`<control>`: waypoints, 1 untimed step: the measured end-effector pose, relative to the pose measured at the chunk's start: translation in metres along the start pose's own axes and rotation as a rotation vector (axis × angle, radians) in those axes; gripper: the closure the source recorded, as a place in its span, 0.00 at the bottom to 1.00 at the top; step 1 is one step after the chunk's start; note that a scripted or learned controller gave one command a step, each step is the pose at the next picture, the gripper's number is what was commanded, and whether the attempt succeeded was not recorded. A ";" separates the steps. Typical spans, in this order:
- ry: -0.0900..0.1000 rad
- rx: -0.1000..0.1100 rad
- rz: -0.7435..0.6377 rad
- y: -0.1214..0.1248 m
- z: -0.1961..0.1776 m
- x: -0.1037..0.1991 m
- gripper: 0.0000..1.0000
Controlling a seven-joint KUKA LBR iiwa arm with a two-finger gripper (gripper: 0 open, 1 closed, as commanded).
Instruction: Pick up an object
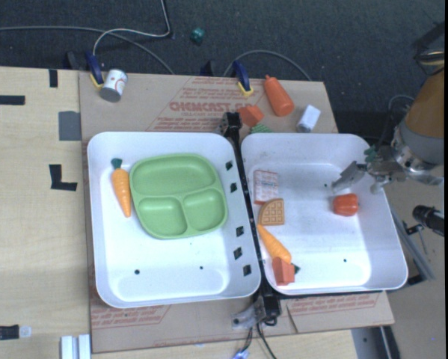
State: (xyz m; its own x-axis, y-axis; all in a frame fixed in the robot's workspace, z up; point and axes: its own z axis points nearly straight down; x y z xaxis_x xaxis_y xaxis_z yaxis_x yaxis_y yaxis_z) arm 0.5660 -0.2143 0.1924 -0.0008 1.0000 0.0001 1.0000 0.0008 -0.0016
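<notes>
Right bin (373, 271) held the target – a small red-orange block (346, 204) on bare floor near its right wall. Gripper (351, 175) hovered just above-left of it, jaw state I couldn't tell. Block looked light, rigid, maybe slick plastic – pinch across its flat sides.

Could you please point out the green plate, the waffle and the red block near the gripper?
Green plate (180, 195), camera view, centre divider.
Waffle (271, 212), camera view, middle.
Red block (346, 204), camera view, top face.
</notes>
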 end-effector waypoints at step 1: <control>-0.002 -0.006 -0.001 0.013 0.105 -0.009 0.00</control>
State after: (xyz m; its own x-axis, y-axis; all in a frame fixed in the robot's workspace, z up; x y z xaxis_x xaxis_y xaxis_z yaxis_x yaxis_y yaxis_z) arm 0.5786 -0.2235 0.0874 -0.0020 1.0000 -0.0015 1.0000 0.0020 0.0044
